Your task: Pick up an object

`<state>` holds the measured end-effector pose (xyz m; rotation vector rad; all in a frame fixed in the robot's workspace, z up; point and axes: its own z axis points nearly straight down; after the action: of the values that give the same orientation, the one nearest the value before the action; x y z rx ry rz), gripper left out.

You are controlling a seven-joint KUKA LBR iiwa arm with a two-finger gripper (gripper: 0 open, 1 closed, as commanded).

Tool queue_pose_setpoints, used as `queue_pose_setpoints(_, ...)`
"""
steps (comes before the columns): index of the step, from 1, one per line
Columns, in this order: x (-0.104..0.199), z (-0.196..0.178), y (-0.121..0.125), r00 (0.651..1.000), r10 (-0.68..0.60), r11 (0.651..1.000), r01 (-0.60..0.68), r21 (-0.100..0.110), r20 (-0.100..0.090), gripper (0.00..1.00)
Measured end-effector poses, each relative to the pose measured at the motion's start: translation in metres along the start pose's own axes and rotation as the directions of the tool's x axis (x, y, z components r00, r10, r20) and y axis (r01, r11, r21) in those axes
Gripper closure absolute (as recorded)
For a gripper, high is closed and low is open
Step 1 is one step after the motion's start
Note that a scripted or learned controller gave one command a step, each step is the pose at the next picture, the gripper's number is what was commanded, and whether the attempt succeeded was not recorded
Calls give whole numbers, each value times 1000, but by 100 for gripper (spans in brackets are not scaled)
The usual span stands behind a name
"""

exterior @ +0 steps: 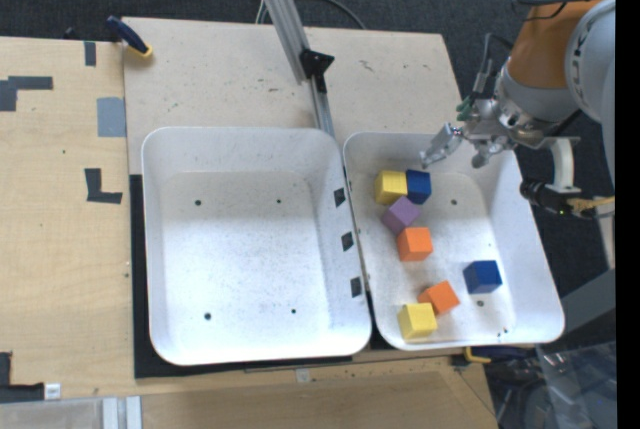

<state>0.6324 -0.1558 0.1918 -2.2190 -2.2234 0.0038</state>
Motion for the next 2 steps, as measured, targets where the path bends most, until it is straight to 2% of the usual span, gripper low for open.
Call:
queue_pose_setpoints(1,50,104,-50,1000,0,1000,1,7,-3,0)
queue_pose_setpoints(2,47,100,-48,1000,1,1000,-1,0,-2,0)
